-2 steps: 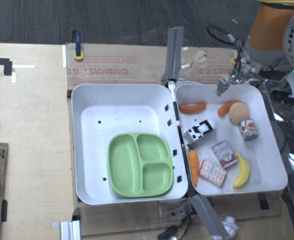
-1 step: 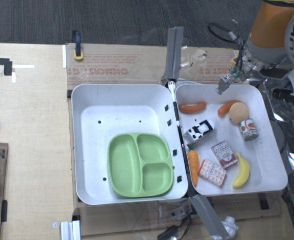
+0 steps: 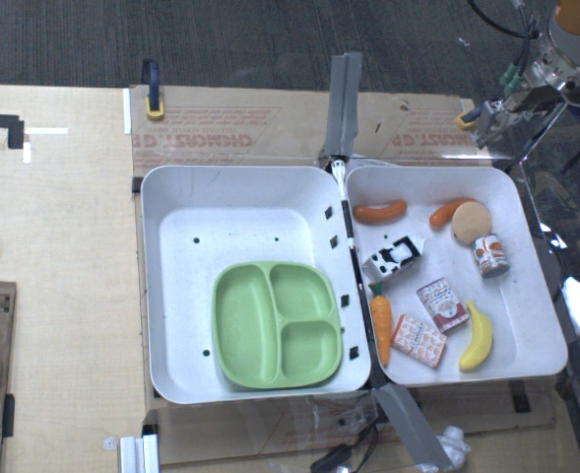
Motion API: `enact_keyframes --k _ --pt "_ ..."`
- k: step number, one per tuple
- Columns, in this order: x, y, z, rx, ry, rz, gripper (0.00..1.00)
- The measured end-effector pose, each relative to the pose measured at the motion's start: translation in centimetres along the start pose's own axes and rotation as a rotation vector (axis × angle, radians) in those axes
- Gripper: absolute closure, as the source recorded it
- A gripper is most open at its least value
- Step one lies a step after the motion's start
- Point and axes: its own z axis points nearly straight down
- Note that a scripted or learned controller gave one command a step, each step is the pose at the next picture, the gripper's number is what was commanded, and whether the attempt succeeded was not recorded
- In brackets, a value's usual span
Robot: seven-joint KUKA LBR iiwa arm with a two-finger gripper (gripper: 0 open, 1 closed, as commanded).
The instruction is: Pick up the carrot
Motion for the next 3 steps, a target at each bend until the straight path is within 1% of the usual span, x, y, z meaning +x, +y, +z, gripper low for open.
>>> enact_keyframes --k 1,2,3 --pt "4.6 -1.0 -5.0 0.003 0.001 0.102 1.0" --pt "9.7 2.8 10.3 0.004 0.002 0.203 1.0" --pt "1.1 -0.1 1.5 0.001 0.0 0.016 1.0"
